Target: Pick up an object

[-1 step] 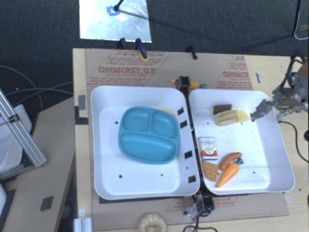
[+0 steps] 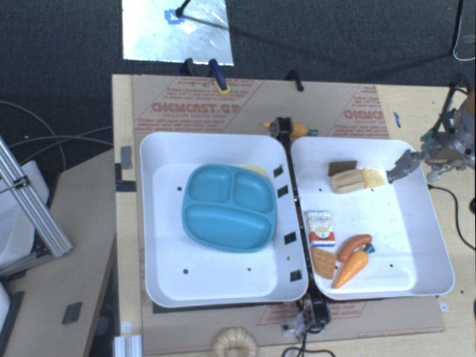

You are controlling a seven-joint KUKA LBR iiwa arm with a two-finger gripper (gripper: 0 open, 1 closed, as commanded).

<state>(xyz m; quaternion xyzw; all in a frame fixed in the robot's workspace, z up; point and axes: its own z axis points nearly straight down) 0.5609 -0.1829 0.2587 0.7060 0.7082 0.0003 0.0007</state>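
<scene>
Just left of the grey two-finger gripper (image 2: 401, 166), whose finger spacing I cannot tell, a pale tan, bar-shaped plastic toy (image 2: 358, 179) lies in the right shallow white bin (image 2: 428, 229), its long axis running left-right toward the fingertip.

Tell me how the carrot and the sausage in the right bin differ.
The carrot is bright orange and tapers to a point at its lower left end; the sausage is redder, with rounded ends and even thickness. The carrot looks the longer and lies nearer the bin's front edge; the sausage lies just above it. Both lie flat, slanted the same way, side by side in the right bin.
</scene>
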